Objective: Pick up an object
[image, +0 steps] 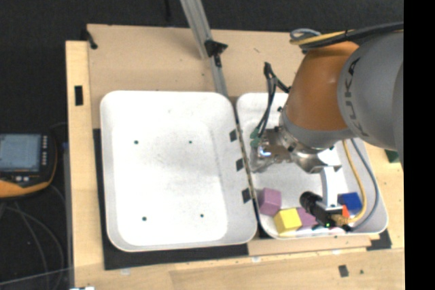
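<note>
White plastic marks the left bin (170, 166), which sits bare on the wooden worktop (136, 58), so nothing has been dropped there. Moving right, the right bin (262, 105) carries the candidates along its near edge: a purple cube (270, 200), a yellow cube (287, 220), a smaller purple block (307, 216) partly hidden, and a blue cube (350, 202). Above them the gripper (270, 151) hangs low over the bin's left side, just beyond the purple cube. Whether it is open or closed cannot be told from here, and no object shows in it. By my judgement the pick is not yet made: descent, closing and lift all remain.
</note>
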You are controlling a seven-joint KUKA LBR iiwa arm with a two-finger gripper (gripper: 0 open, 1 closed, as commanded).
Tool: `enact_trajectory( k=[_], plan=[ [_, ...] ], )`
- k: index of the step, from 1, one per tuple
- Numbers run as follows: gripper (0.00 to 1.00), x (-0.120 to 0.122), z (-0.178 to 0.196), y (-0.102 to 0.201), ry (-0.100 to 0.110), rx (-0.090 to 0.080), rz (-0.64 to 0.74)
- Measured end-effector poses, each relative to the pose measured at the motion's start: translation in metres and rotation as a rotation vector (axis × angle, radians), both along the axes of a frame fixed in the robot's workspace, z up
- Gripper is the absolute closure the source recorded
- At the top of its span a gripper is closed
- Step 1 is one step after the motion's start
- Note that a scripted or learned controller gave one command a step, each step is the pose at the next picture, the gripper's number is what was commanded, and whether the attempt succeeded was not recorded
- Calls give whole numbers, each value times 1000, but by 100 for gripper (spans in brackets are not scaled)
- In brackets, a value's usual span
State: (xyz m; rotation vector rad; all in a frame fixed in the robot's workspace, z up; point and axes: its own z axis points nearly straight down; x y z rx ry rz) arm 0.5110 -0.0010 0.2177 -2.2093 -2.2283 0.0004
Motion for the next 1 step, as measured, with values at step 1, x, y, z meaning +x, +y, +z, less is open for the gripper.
enact_trajectory(
  k=[1],
  plan=[
    [100, 25, -23, 79, -3, 0, 1]
  ],
)
